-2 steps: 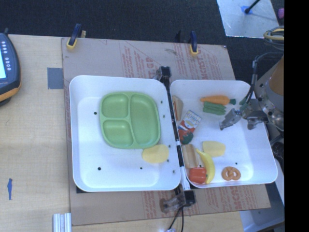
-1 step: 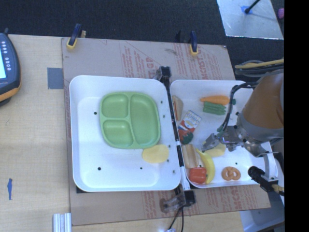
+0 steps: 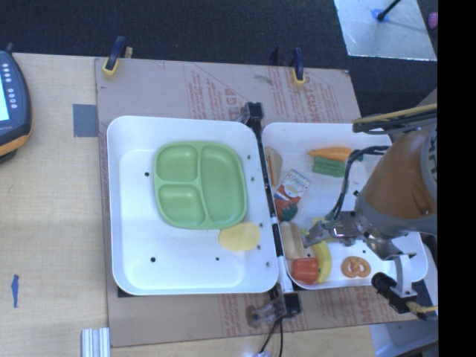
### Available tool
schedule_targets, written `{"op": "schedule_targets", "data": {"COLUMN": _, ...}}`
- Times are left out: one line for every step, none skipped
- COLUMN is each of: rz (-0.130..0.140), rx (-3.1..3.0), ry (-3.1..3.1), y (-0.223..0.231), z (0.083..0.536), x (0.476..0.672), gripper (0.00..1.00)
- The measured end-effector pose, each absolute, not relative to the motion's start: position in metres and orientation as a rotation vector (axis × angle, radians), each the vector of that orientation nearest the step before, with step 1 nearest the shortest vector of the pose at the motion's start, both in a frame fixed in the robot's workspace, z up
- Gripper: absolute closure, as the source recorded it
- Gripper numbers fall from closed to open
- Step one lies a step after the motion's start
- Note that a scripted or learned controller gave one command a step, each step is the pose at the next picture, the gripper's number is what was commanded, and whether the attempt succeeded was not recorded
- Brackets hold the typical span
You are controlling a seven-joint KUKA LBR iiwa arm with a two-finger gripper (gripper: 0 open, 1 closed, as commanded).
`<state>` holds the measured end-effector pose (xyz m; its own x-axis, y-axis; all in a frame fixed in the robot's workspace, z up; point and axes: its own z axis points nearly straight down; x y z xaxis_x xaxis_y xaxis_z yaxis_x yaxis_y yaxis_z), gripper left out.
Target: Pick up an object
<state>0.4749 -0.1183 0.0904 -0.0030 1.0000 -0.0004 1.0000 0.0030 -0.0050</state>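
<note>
Two white bins sit side by side on a sheet of brown cardboard printed with red lettering too faint to read. The left bin holds a pale green divided plate and a soft yellow lump just beside its lower right corner. The right bin holds the toy food: an orange carrot above a green block, a small printed packet whose text is too small to make out, a red tomato touching a yellow banana, and an orange pretzel. The gripper hangs low in this bin, just above the banana; whether it is released or clenched cannot be told, and nothing shows in its grasp.
</note>
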Motion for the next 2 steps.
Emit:
{"op": "schedule_targets", "data": {"rz": 0.006, "rx": -2.212, "ry": -2.225, "y": -0.119, "z": 0.102, "x": 0.475, "gripper": 1.00}}
{"op": "schedule_targets", "data": {"rz": -0.011, "rx": -2.211, "ry": -2.238, "y": -0.048, "z": 0.197, "x": 0.513, "gripper": 1.00}}
